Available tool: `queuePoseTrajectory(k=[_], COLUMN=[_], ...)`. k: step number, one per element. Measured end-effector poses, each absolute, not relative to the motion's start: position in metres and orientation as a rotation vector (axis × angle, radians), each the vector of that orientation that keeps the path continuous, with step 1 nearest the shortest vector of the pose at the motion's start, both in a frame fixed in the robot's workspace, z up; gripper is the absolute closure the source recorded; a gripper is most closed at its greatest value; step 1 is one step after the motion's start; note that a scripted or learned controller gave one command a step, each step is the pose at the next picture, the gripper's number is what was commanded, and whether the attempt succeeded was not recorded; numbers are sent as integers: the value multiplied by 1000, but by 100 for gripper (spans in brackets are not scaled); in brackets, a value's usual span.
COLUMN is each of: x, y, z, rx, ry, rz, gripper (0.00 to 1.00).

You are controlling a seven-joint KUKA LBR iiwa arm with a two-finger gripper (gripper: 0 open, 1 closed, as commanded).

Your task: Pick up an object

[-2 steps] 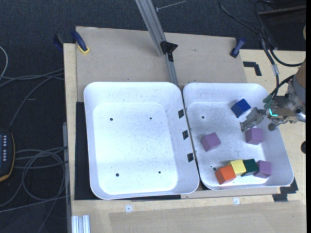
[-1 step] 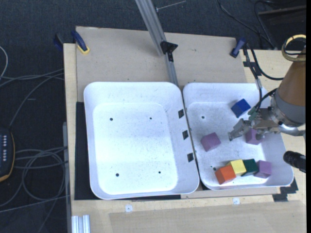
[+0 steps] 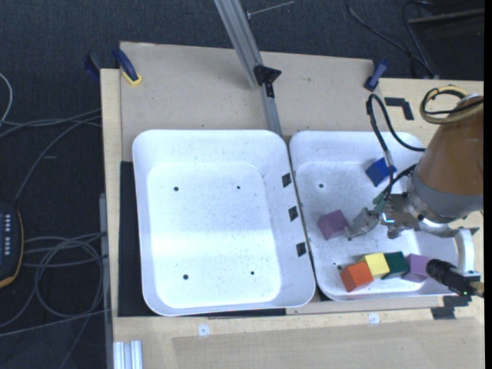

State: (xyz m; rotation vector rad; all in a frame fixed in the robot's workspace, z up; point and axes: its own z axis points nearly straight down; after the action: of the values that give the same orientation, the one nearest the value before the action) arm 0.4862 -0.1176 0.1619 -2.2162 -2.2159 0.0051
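Your worktop [image 3: 231, 68] carries two bins; the blocks all sit in the right bin [image 3: 307, 148], within the arm's reach. The end effector [image 3: 361, 225] hovers just beside the purple block [image 3: 332, 224], apparently holding nothing; I can't tell its opening.

Arm covers part of the right bin; the fingers are too small to read

The arm [image 3: 453, 167] is cut by the picture's right edge and hides the right bin's [image 3: 323, 283] far right side. The gripper [image 3: 361, 226] shows as a small grey shape just beside the purple block [image 3: 332, 224]; contact between them cannot be told. The blue block [image 3: 378, 171] is partly crossed by a black cable [image 3: 382, 141]. The pale purple block [image 3: 418, 267] at the near rim is partly hidden.
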Motion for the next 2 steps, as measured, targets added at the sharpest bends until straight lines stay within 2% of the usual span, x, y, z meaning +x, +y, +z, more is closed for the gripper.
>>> queuePoseTrajectory(k=[1, 2], x=[490, 492], y=[-114, -114], z=[118, 131], rx=[-2216, -2220], ry=[-2218, -2223], rz=[4, -3], gripper=[0, 100])
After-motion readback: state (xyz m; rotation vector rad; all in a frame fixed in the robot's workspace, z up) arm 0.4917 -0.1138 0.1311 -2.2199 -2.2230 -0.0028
